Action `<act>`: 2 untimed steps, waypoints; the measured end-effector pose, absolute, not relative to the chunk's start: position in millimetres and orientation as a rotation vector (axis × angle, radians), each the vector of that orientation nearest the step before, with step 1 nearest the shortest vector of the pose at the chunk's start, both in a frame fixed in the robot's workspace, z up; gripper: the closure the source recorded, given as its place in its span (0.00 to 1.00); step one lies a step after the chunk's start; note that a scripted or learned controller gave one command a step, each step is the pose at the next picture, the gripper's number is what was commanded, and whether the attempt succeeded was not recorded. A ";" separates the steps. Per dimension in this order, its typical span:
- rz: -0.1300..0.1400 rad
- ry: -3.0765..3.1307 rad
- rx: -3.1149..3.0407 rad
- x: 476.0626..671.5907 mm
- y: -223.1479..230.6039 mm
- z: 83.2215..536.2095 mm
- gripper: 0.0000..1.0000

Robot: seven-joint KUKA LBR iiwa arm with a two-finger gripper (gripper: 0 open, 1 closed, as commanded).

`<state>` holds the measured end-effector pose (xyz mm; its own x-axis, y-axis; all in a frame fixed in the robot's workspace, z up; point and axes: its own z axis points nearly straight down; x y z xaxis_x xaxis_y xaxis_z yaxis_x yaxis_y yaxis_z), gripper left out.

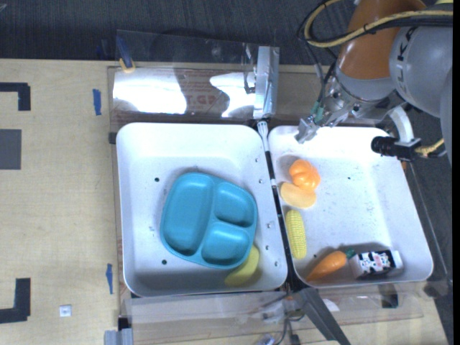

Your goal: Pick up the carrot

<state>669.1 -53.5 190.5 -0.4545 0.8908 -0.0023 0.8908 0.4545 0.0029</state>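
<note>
Right bin (pixel 374 185): one carrot (pixel 327 264), one corn cob (pixel 295 233), hand (pixel 310 129) state unclear.

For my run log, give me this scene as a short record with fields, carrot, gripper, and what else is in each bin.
carrot: right bin, near edge, lying free
gripper: above right bin's far left corner, away from carrot
beside carrot: small carton, corn cob
also right bin: orange and yellow rubber duck
left bin: blue divided plate, yellow item under its edge

a pale wooden bench (pixel 57 214) bore black and blue tape marks; dark grey carpet (pixel 180 6) lay beyond; glare struck a clear panel (pixel 180 92).
</note>
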 end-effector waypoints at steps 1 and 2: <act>0.001 2.677 1.639 669.0 -53.5 190.0 0.00; -0.006 2.778 1.482 625.0 -109.3 106.2 0.00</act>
